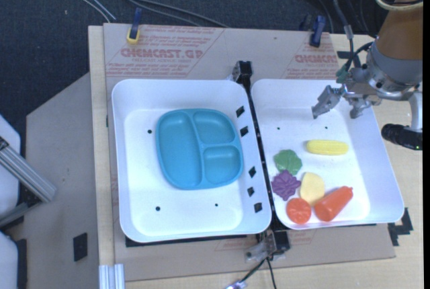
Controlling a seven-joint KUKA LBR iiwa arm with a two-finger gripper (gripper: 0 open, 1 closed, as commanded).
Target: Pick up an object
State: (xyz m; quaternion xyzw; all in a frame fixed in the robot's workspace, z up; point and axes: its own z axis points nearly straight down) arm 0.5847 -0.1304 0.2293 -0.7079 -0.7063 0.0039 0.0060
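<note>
Jaws (340,105) hover over bare floor of right bin (383,167).

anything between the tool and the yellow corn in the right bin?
No. In the camera view, bare white bin floor separates the tool from the yellow corn.

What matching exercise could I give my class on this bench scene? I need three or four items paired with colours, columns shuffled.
Column A:
1. divided tray
2. corn cob
3. grape bunch
4. carrot

Column B:
a. purple
b. orange
c. blue
d. yellow

Pairs: 1-c, 2-d, 3-a, 4-b. The tray lies in the left bin; the other three lie in the right bin.
</note>
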